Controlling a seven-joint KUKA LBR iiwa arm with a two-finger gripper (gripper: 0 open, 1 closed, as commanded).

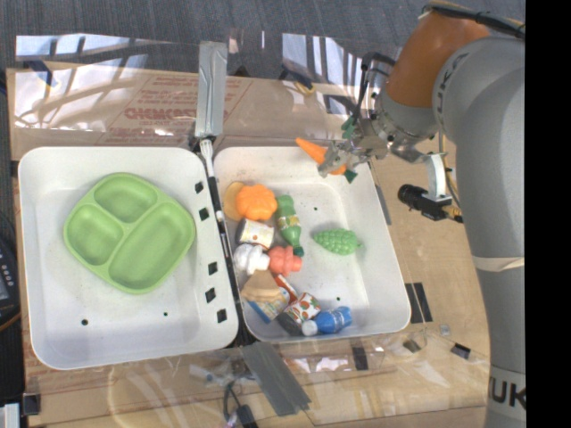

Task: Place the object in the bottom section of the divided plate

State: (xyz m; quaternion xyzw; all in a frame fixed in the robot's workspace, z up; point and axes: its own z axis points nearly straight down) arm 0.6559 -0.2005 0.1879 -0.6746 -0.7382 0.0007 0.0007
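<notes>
A green divided plate lies in the left bin, with two small sections toward the top and left and one large section at the lower right. My gripper hangs over the far edge of the right bin. It is shut on an orange toy carrot, whose pointed end sticks out to the left of the fingers. The carrot is lifted above the bin floor.
The right bin holds several toys along its left side: an orange pumpkin, a pink piece, a blue bottle and small boxes. A green bumpy toy lies alone mid-bin. A grey divider runs between the bins.
</notes>
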